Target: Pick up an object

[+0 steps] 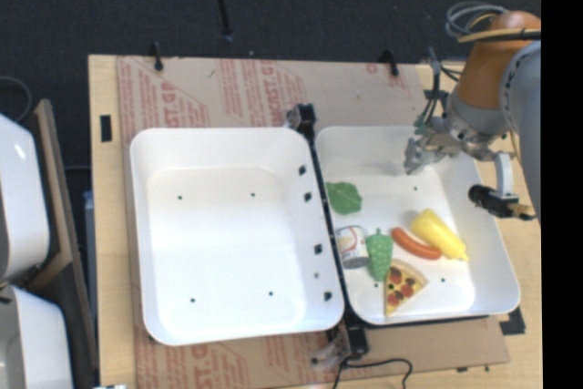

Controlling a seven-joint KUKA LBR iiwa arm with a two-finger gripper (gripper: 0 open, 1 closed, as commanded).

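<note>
Overhead view of the surface (228, 91) with two white bins side by side. The gripper (421, 156) hangs over the upper part of the right bin (383, 150), below the arm's orange band (487, 59). Its fingers are too small and dark to make out, so their opening cannot be told; nothing is visible between them. The objects lie lower in the same bin, apart from the gripper: a green leaf (343, 197) near the bin's left wall, a yellow piece (440, 233) touching a red sausage (415, 243), a green item (379, 252) beside a small pale item (351, 241) of unclear shape, and a pizza slice (401, 285). The left bin (146, 159) sits alongside. The arm is cut off at the right.
</note>
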